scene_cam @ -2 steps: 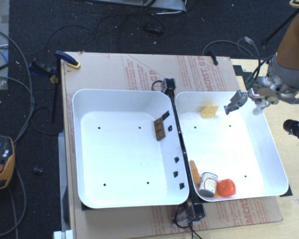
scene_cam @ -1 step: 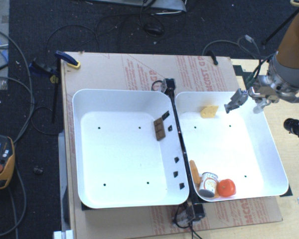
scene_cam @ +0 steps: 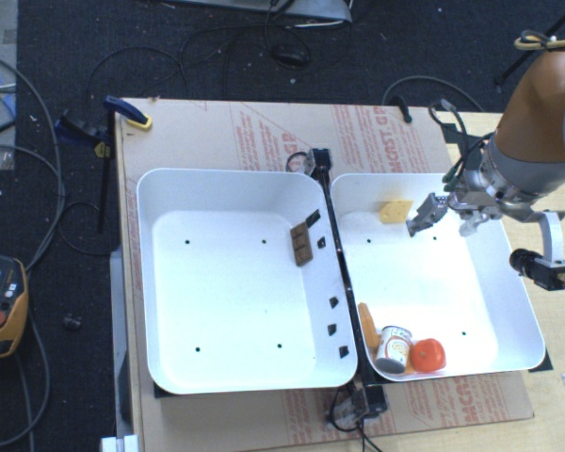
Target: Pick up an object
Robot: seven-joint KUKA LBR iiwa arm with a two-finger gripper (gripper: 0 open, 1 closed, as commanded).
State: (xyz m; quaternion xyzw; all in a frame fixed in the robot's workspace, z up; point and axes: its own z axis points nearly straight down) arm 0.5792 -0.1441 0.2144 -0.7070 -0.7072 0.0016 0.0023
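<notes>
My gripper (scene_cam: 443,213) hangs over the far part of the right bin (scene_cam: 452,290), its two dark fingers spread open with nothing between them. A yellow wedge-shaped piece (scene_cam: 395,212) lies just left of the fingers on the bin floor. At the near edge of the same bin sit a red tomato (scene_cam: 428,354), a small tin can (scene_cam: 393,347) and an orange carrot (scene_cam: 368,325). A brown chocolate-like bar (scene_cam: 302,244) lies against the right wall of the left bin (scene_cam: 226,281).
A black divider with clips (scene_cam: 337,262) runs between the two bins. The arm's grey body and orange band (scene_cam: 537,111) fill the upper right. Cables and a yellow-handled clamp (scene_cam: 130,113) lie beyond the bench's far-left corner.
</notes>
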